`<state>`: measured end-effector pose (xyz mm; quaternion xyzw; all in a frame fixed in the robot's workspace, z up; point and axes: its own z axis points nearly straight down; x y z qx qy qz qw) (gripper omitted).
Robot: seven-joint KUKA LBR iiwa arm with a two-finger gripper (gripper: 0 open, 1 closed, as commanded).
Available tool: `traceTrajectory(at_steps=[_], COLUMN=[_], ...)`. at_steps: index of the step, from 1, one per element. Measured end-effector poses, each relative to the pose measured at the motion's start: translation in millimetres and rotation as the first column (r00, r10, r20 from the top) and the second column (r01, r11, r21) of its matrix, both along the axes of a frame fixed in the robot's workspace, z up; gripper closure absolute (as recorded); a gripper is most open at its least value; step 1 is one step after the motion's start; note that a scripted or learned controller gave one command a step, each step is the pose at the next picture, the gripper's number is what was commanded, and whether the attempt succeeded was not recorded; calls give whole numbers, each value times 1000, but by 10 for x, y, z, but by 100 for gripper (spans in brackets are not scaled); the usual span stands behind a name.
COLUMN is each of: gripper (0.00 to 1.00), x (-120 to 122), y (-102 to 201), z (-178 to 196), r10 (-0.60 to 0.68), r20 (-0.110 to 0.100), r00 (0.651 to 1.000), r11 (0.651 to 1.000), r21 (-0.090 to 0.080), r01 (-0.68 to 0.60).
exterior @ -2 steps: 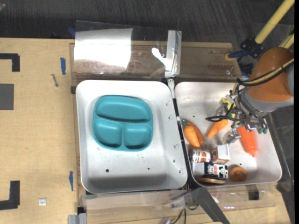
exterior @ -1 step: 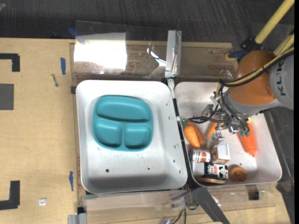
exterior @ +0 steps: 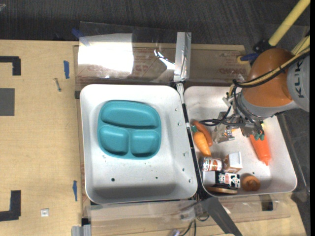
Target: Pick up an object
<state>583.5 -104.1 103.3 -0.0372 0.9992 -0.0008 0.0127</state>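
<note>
Where the right-hand shallow white bin (exterior: pixel 288 178) holds a scatter of small things, the gripper (exterior: pixel 235 131) hangs low over its middle, just above the bin floor between two carrot-like pieces; whether it is released or clenched cannot be told, as its metal parts and cables blur together there. No object can be seen caught in it. To its left lies an orange plastic carrot (exterior: pixel 202 140), close against the bin's left wall, with a darker reddish piece (exterior: pixel 201 129) touching its upper end. To the gripper's right lies a second orange-red carrot-shaped toy (exterior: pixel 262 149), pointing down the bin. Nearer the front edge sit a small red-and-white can (exterior: pixel 212 164), a small white block (exterior: pixel 235 159), a black-and-white patterned carton (exterior: pixel 228 180) and a round brown ball-like object (exterior: pixel 251 182), grouped near one another. The grey arm with its orange band (exterior: pixel 268 80) reaches in from the right. The left-hand white bin (exterior: pixel 98 181) carries a teal three-compartment plastic tray (exterior: pixel 130 128). Both bins rest on a tan cardboard-coloured tabletop (exterior: pixel 39 132).
</note>
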Motion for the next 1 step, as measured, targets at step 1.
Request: traceTrajectory(at_steps=[1], gripper=[100], x=[139], y=[-91], z=[1595], r10=[-68], r20=[-8], r00=[998], r11=[998], r21=[0], r01=[68])
